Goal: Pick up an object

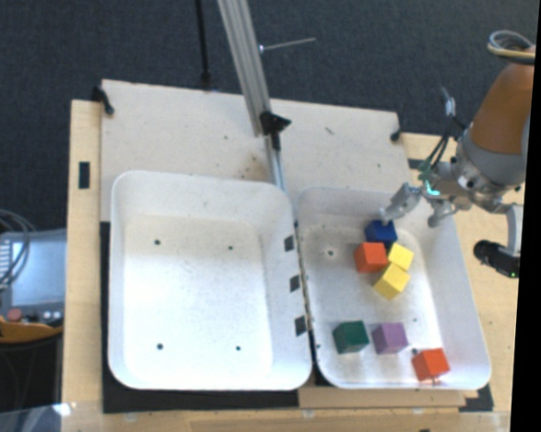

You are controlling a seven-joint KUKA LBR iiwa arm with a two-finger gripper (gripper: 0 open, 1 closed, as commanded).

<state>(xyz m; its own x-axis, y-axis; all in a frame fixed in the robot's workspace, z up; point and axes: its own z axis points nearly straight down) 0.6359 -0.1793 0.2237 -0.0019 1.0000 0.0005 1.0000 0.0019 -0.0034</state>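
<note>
Two bins [207, 192]; seven blocks: two yellow [401, 256], two orange [371, 257], one blue [380, 232], one green [351, 336], one purple [390, 337].

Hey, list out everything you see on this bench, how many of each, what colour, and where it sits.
bins: 2, white, side by side on the bench; left bin, right bin
blue block: 1, far end of the right bin, just below the pincer
orange blocks: 2, one beside the blue block, one at the near right corner
yellow blocks: 2, and, mid right bin, touching each other
green block: 1, near edge of the right bin
purple block: 1, right of the green one
metal pole: 1, silver, slanting behind the bins
arm: 1, grey and orange, from the right
pincer: 1, above the blue block
</note>
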